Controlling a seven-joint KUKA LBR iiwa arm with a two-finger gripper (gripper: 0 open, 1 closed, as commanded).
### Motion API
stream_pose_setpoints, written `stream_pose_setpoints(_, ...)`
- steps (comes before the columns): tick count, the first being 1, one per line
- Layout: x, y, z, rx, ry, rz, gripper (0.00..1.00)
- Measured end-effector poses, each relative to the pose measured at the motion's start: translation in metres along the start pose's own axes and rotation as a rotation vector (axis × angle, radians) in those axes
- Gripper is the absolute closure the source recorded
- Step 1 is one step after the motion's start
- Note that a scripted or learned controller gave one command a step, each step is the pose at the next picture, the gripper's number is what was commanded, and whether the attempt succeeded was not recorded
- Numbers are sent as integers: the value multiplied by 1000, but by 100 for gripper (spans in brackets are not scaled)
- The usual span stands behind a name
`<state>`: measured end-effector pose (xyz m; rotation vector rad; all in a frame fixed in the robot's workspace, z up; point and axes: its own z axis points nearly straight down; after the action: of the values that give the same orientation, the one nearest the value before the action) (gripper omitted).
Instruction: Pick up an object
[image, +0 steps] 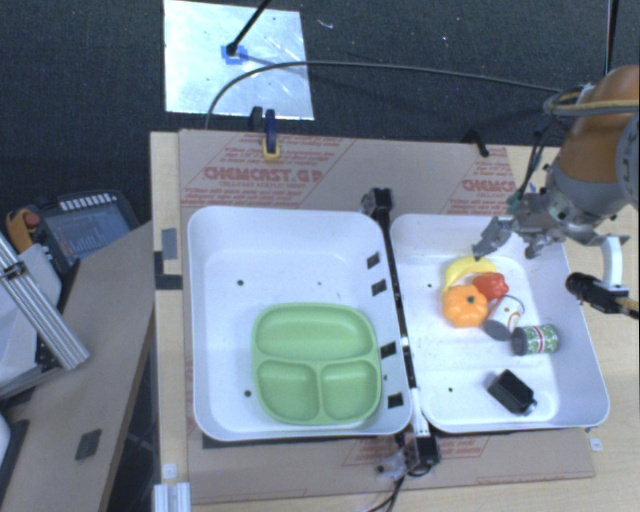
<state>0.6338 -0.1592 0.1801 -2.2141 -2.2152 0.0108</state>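
A dark carpeted floor surrounds the wooden bench, with a shiny metal plate lying beyond it (a cable crosses it) and a control pendant at left.

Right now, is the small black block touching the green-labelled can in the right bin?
Apart. The camera view shows bare white bin floor between the small black block and the green-labelled can, which lies above it nearer the fruit.

Two white bins: the left bin holds one green divided plate. The right bin holds five things: one banana, one orange pumpkin, one red pepper, one can, one black block.
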Motion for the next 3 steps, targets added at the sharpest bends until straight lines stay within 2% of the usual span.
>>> stream_pose_setpoints(1,0,3,-8,-13,-2,-3,0)
stream_pose_setpoints(2,-8,5,37,-10,-2,0,0)
stream_pose_setpoints(3,-7,8,83,-17,0,0,0)
